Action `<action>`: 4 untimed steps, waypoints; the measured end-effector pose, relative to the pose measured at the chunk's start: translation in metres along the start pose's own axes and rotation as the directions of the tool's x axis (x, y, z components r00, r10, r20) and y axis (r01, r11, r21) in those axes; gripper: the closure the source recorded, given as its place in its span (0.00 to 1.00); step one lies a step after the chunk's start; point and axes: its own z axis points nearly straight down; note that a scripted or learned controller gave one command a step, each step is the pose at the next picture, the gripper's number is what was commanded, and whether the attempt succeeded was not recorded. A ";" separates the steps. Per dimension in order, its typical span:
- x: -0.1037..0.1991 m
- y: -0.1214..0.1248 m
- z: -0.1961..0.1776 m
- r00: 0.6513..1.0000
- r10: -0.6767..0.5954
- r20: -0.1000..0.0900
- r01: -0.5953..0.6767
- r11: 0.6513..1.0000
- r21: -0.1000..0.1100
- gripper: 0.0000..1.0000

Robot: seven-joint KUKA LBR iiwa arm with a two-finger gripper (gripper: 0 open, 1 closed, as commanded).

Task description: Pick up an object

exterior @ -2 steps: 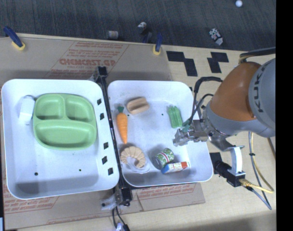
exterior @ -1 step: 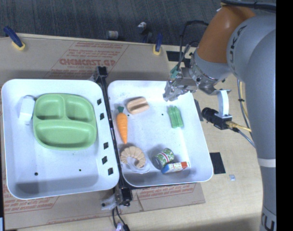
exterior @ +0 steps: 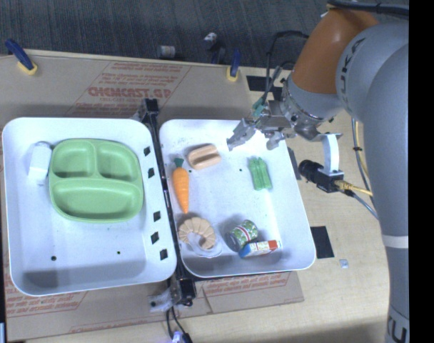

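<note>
My gripper (exterior: 256, 138) hangs open over the back of the right bin (exterior: 292, 213), its two grey fingers spread apart with nothing between them. A hot dog bun (exterior: 203, 156) lies just left of it, and a green bean pod (exterior: 259, 173) lies just below it. An orange carrot (exterior: 181, 188) rests along the bin's left side. At the front are a croissant (exterior: 197, 232), a green can (exterior: 241, 234) and a small red-and-white box (exterior: 260, 248).
The left bin (exterior: 24, 263) holds a green divided plate (exterior: 96, 179) and a small white object (exterior: 38, 161) at its left wall. Black clips (exterior: 154, 164) join the two bins. Cardboard lies under both.
</note>
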 end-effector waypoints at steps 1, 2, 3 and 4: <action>0.006 -0.028 0.149 1.000 0.000 0.000 0.000 1.000 0.003 0.00; 0.006 -0.027 0.138 1.000 -0.003 0.000 0.003 1.000 0.004 1.00; 0.003 -0.127 0.002 1.000 0.002 0.002 -0.002 1.000 -0.003 1.00; -0.002 -0.128 0.050 1.000 -0.001 0.000 0.001 1.000 0.002 1.00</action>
